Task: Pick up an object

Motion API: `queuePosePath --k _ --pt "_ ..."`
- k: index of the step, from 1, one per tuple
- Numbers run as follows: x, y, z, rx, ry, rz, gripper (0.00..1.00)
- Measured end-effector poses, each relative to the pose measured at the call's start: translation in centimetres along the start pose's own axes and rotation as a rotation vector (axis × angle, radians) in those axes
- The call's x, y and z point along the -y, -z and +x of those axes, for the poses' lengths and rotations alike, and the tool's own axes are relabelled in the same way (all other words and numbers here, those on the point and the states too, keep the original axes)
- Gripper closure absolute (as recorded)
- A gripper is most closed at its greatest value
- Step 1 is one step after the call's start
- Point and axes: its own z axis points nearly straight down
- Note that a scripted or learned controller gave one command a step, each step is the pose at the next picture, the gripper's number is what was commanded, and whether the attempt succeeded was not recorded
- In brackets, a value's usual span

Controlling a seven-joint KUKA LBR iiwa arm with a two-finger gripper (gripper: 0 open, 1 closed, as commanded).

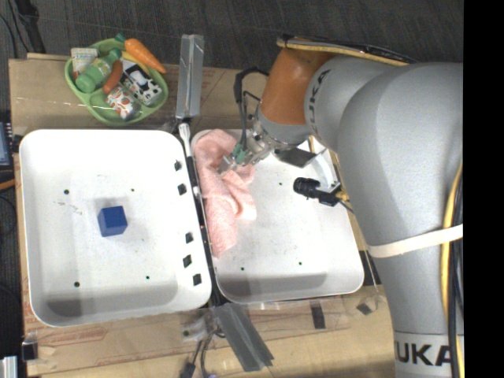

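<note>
A crumpled pink cloth [224,199] lies in the right bin [299,246], stretched along its left wall from the far corner toward the middle. My gripper [235,161] is down on the upper part of this cloth, pressed into its folds. The grey arm with its orange band [287,85] reaches in from the right and covers the bin's far right side. A small blue cube [113,220] sits alone in the left bin [55,290], far from the gripper.
A green bowl [116,81] of toy food, with a carrot on top, stands beyond the left bin. A grey metal bar [189,77] rises behind the seam between the bins. A black fitting [309,187] sticks out over the right bin.
</note>
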Motion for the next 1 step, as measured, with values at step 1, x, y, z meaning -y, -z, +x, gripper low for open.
queuePosePath --k 1 --pt "-2.84 17.61 5.42 0.002 -0.222 -0.001 1.0"
